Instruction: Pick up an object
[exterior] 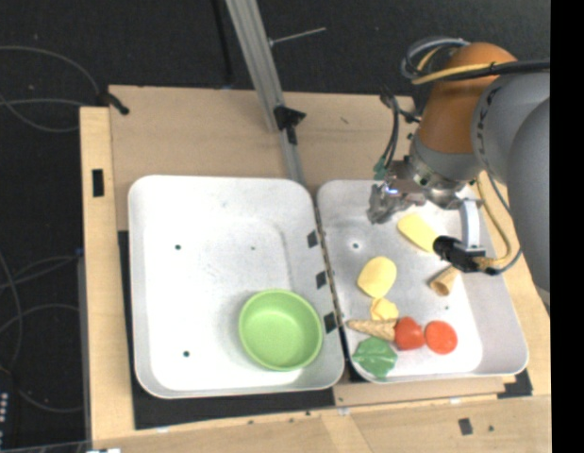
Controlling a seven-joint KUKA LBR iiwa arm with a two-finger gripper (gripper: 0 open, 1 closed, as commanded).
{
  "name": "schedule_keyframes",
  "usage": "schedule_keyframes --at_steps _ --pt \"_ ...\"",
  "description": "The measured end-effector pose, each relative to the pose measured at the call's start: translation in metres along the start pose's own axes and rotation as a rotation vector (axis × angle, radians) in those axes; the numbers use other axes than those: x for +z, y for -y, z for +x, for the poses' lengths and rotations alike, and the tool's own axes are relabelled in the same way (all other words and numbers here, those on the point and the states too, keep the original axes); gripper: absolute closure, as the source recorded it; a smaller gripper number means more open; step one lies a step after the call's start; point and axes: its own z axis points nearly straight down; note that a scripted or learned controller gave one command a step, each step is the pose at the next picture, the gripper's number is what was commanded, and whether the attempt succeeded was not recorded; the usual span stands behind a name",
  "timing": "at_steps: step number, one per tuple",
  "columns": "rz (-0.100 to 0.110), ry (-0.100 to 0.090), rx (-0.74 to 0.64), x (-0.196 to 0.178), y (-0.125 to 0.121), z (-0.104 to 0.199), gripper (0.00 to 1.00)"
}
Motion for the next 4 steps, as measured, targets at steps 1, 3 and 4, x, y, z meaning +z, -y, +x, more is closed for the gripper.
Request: schedule_keyframes --at_steps 1,3,4 --pt "0.000 0.001 -0.003 -0.044 -0.005 -0.002 1.00" --pt "0.006 0.001 -0.005 -0.099 0.021 0.034 1.00" --pt "0.006 -0.001 -0.007 -0.100 0.049 0.087 1.00"
